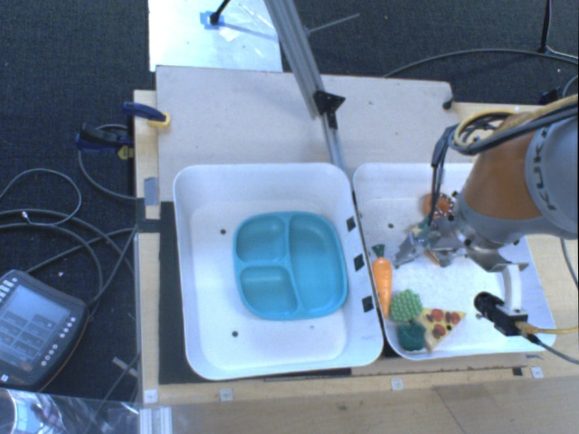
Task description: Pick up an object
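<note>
My gripper [423, 245] is low inside the right bin [384, 183], near its middle. An orange toy carrot [384, 281] lies just to its lower left, along the bin's left wall. Below the carrot sit a knobbly light-green toy [405, 305], a dark green piece [412, 335] and a pizza slice [441, 322] at the bin's front edge. A small orange-red object [441, 205] shows just behind the gripper, partly hidden by the wrist. The view does not show anything held.
The left bin [194, 242] holds a blue divided plate [291, 265]. A slanted grey pole [298, 48] runs down to the gap between the bins. Cables loop over the arm [516, 193] at the right.
</note>
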